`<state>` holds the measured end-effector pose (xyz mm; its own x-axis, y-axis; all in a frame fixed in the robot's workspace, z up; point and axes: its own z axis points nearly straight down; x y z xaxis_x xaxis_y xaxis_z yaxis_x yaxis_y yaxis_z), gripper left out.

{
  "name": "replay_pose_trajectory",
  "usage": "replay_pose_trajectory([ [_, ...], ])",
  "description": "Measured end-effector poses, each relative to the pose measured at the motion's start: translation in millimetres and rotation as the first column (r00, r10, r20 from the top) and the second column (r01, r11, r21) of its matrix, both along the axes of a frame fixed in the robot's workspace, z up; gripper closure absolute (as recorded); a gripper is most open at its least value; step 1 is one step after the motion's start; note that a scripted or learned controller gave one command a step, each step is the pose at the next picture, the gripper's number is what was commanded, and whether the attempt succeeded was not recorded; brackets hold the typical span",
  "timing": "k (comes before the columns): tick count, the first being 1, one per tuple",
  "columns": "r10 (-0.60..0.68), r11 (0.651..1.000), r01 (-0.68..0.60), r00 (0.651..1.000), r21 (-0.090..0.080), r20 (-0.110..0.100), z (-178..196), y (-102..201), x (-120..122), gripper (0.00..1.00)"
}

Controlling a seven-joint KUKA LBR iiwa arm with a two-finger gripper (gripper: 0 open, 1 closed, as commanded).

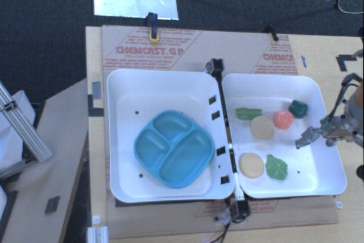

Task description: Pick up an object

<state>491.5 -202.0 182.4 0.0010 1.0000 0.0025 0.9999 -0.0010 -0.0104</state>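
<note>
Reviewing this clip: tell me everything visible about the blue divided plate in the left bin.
The blue divided plate is a rounded-square tray, plastic by its look, pale turquoise with a raised rim and three compartments: two smaller ones and one larger. It lies flat and right way up, turned diagonally, on the floor of the left shallow white bin, toward the bin's near right part. Nothing lies in it, and only the bin floor touches it.
</note>
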Motion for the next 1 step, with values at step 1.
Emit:
replay_pose_trajectory([
  [1, 0.004, 1.0, -0.004, 1.0, -0.003, 0.011, 5.8, 0.5, 3.2, 0.0],
])
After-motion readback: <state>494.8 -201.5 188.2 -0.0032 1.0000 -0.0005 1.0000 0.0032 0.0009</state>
